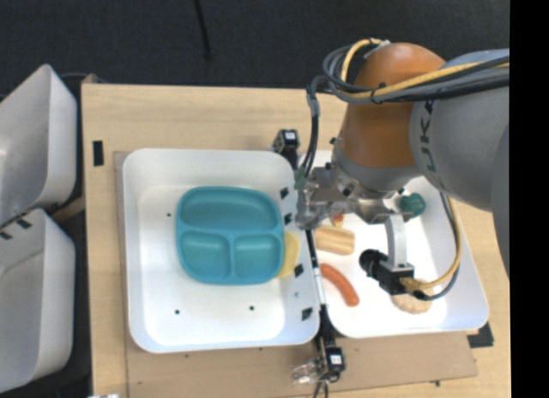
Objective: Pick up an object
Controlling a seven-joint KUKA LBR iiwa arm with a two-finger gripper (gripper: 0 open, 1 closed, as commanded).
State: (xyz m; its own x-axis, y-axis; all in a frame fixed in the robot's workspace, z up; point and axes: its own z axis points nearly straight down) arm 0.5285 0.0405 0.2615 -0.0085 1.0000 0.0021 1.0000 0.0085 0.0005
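Observation:
My gripper (316, 206) hangs low over the left end of the right bin (463, 302), close to the wall between the two bins. The orange wrist above hides most of it. Just below it lies a tan bread-roll shape (334, 241), touching or nearly touching the gripper; I cannot tell which. An orange-red sausage (340, 285) lies further toward the front of the same bin. A small teal piece (415, 205) peeks out from under the arm at the right. A pale beige piece (412, 304) rests near the bin's front right.
The left bin (154, 319) holds a teal divided plate (230, 235), with a yellow piece (292, 255) wedged between the plate and the bin's right wall. The grey arm covers the back right of the right bin.

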